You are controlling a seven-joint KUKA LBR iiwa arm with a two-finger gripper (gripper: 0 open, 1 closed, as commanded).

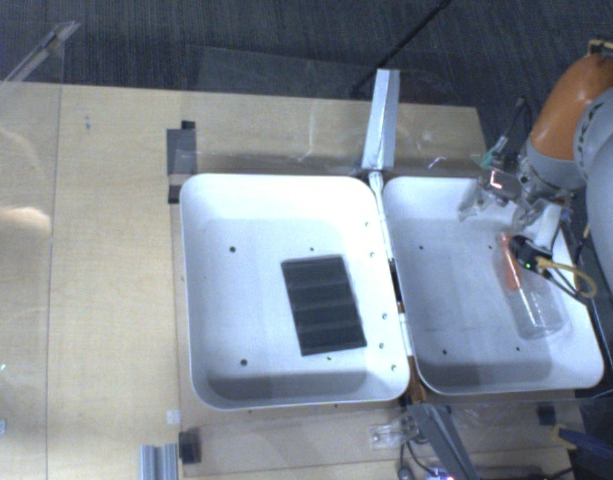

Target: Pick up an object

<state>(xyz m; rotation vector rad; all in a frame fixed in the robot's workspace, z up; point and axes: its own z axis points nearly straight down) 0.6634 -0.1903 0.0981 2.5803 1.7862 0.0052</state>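
Camera view, dark ribbed pad (324, 305) flat mid left bin (201, 268), gripper (513, 230) low over right bin (426, 208), far right, clear orange-tipped tube (526, 293) beneath, finger state unclear

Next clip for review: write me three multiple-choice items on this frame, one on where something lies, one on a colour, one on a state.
1. Where does the ribbed rectangular pad lie?
A. In the left bin
B. In the right bin
C. On the bare bench

2. What colour is that pad?
A. Orange
B. Dark grey to black
C. White

3. How is the clear bottle-like item posed in the right bin?
A. Standing upright
B. Hanging off the rim
C. Lying on its side

Answers:
1. A, the pad rests flat on the floor of the left bin.
2. B, it reads dark against the white floor.
3. C, its length runs along the bin floor, near the right wall, below the claw.
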